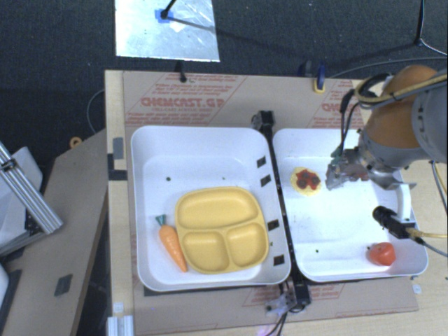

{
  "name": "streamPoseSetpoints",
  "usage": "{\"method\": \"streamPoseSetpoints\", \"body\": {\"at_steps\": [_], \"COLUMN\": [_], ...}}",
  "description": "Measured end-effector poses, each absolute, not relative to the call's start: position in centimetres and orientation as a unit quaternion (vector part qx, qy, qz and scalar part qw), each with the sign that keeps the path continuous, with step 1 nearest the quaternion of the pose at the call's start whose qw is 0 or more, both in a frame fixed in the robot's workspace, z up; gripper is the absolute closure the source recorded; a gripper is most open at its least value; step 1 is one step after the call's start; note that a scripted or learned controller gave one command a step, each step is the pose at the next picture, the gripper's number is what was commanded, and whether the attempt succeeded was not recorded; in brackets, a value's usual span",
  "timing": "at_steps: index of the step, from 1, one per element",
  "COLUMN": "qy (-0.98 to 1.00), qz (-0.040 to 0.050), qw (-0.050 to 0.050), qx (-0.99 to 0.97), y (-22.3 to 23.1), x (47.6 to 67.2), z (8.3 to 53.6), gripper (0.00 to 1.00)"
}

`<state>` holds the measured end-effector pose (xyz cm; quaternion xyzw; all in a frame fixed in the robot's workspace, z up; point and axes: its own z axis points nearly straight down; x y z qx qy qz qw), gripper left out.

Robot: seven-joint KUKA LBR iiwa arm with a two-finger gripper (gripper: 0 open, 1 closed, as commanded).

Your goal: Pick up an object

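Pincer (pixel 334 176) low in right bin (pixel 336 261), nothing between fingers; spread or pressed together, cannot tell. Flat toy pizza (pixel 306 180) at its 9 o'clock, just beside. Likely light, stiff, thin; pinch across rim.

Single fixed camera, mounted above the bench (pixel 210 93), looks down at a slant, framing both white bins (pixel 150 187) from moderate distance.

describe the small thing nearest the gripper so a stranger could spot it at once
Look in the right bin, at its upper left part beside the gripper. The small round yellow piece with dark red spots lies flat there, unlike the plain red tomato at the bin's lower right.
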<state>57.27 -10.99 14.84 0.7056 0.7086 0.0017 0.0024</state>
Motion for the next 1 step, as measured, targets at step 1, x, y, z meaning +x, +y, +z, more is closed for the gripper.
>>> {"method": "streamPoseSetpoints", "body": {"at_steps": [1], "qy": [0.709], "qz": [0.0022], "qw": [0.003], "qx": [0.705], "y": [-10.54], "x": [57.92], "z": [21.05], "gripper": [1.0]}}
